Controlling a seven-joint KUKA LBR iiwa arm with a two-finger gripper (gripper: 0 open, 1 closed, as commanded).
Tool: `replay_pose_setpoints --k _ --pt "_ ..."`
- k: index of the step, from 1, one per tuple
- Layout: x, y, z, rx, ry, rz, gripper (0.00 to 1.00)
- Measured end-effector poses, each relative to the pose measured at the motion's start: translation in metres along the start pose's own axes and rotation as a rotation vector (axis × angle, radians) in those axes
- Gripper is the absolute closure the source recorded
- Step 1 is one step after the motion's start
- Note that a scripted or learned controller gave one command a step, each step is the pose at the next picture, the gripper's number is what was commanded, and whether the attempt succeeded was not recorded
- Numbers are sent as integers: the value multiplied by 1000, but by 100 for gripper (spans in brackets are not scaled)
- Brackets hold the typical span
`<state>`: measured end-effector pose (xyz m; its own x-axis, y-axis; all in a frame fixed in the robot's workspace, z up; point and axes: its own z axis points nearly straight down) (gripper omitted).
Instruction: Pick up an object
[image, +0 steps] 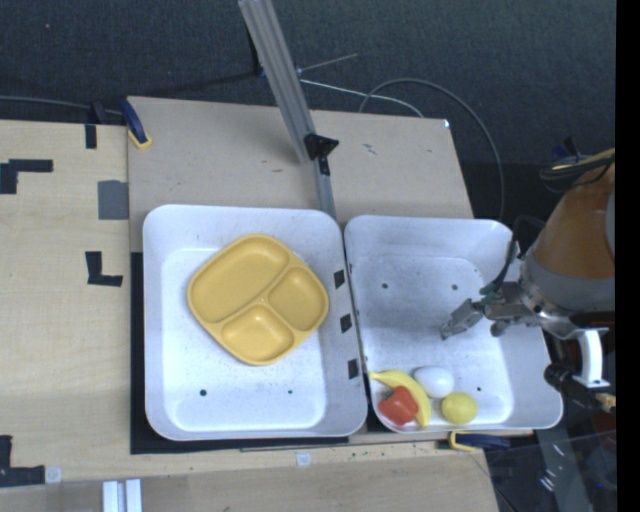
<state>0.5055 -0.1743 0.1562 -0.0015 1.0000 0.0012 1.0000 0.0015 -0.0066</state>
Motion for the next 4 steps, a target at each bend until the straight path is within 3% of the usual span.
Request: replay_pose_setpoints --k 1,2,3,4 --pt "2 6 46 0 0 0 0" --pt "2 6 67 -5 -2 0 0" --pt "3 6 57 -5 -1 0 100" --pt "-4 0 -1 -10 -3 1 100"
